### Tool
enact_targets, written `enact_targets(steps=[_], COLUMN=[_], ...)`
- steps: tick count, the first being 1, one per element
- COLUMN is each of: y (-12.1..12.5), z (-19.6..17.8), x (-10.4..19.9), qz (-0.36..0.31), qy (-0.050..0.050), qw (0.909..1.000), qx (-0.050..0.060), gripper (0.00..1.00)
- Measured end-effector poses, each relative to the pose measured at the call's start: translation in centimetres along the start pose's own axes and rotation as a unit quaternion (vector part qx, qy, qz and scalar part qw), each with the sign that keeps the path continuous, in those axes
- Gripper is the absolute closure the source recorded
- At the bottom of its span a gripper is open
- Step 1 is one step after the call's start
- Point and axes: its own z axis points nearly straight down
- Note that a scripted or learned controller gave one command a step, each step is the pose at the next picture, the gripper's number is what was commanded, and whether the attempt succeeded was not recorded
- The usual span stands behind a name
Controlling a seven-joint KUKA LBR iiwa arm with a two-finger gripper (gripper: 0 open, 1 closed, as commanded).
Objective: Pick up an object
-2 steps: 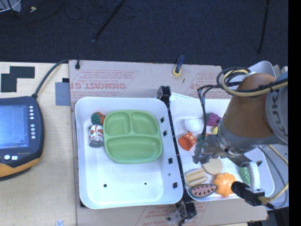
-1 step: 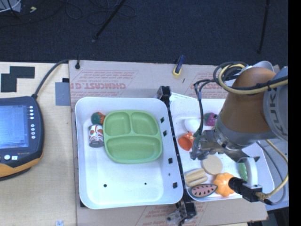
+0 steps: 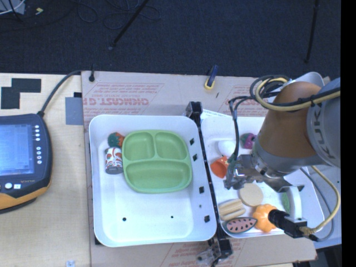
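Note:
My gripper (image 3: 236, 178) hangs low over the left part of the right bin (image 3: 311, 196), under the grey and orange arm (image 3: 289, 129). Just left of it lies a red-orange item (image 3: 218, 167), close to or touching it; contact is unclear. A round tan biscuit (image 3: 251, 194) lies just below the gripper. Beyond that are a bread roll (image 3: 231, 208), a watermelon slice (image 3: 240, 225) and an orange fruit (image 3: 265, 216). A white egg shape (image 3: 225, 147) and a purple item (image 3: 248, 141) lie further back. The arm hides part of this bin.
The left bin (image 3: 139, 221) holds a green divided plate (image 3: 157, 161), a small can (image 3: 114, 160) and a little green-red ball (image 3: 115, 139). A black divider (image 3: 203, 171) separates the bins. A tablet pendant (image 3: 21, 160) lies at far left.

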Motion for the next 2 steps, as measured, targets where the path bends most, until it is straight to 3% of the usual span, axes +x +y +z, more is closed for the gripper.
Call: enact_targets(steps=[1,2], y=[-1.0,0.3], z=[-1.8,-0.4], x=[-0.6,-0.8], qz=[0.000,0.001], qy=[0.000,0.000], qw=[1.0000,1.0000], qx=[-0.002,-0.001], gripper=[1.00,1.00])
